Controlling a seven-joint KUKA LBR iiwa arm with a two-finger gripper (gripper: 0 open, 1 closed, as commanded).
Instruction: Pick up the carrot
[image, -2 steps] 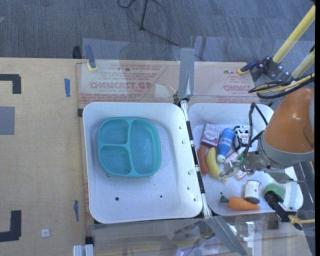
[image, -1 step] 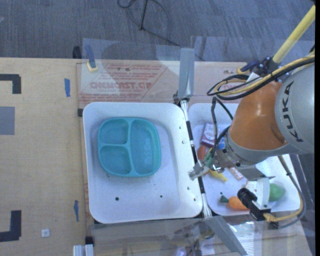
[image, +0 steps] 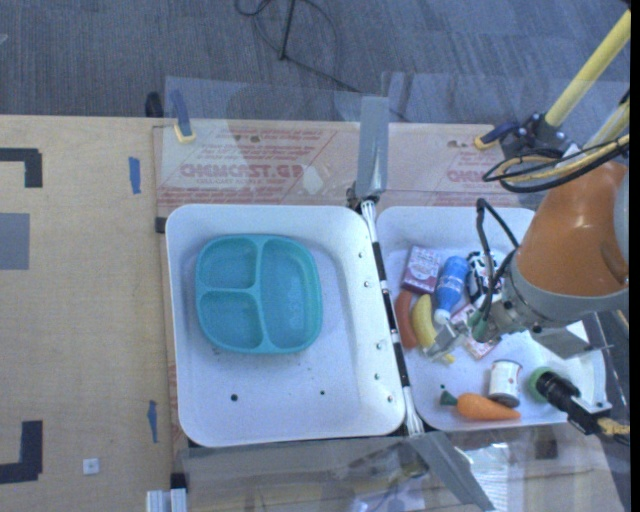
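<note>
Carrot (image: 482, 406): one, lying near the front rim of the right bin (image: 520, 421), bare floor on its left. Gripper (image: 462, 332): above mid-bin clutter, apart from carrot; finger state cannot be told. One banana (image: 424, 322), one bottle (image: 450, 283). Left bin (image: 270, 415): one teal plate (image: 258, 294), open floor around.

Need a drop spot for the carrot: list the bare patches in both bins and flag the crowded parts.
Left bin: bare floor along the near edge and right side, bordering the teal divided plate. Right bin: small bare patch at the far-left corner above the pink box. Crowded: its middle, where banana, blue bottle and gripper cluster, and the near edge with the carrot.
</note>
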